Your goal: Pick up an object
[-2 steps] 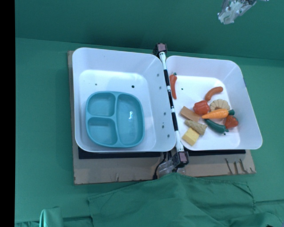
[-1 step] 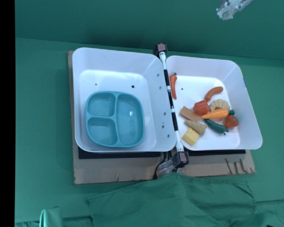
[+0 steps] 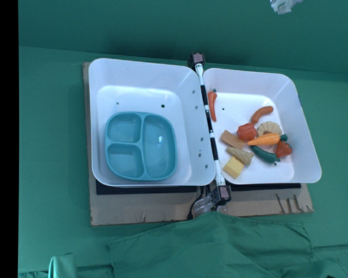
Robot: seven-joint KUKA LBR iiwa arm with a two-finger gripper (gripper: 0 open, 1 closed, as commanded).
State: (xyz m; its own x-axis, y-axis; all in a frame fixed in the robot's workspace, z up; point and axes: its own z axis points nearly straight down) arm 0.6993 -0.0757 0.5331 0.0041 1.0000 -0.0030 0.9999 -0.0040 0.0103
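1. You are looking down at a slant on two shallow white bins sitting side by side on a cardboard sheet, which is lying on a green bench.
2. The left bin is holding one teal divided plate with three compartments, lying flat.
3. The right bin is holding a loose cluster of toy foods, any of which could serve as the object to pick.
4. A red chili is lying apart from the rest, right beside the black-and-white rod that runs between the bins.
5. An orange sausage is lying just above the cluster and is fairly free.
6. A carrot, a red pepper, a tan ridged shell shape, a green vegetable and a strawberry are crowding together, several touching.
7. A brown slab, a tan ridged piece and a yellow block are lying toward the rod side.
8. A pale shape at the top edge, likely part of the gripper, is sitting well apart from both bins; you cannot tell whether the claw is wide or narrow, and nothing is showing in its hold.
9. Judging from this, the task is standing at its start: every toy is resting in the bin, and the reach, descent, grasp and lift are all remaining.
10. A green cloth is bunching at the near edge.
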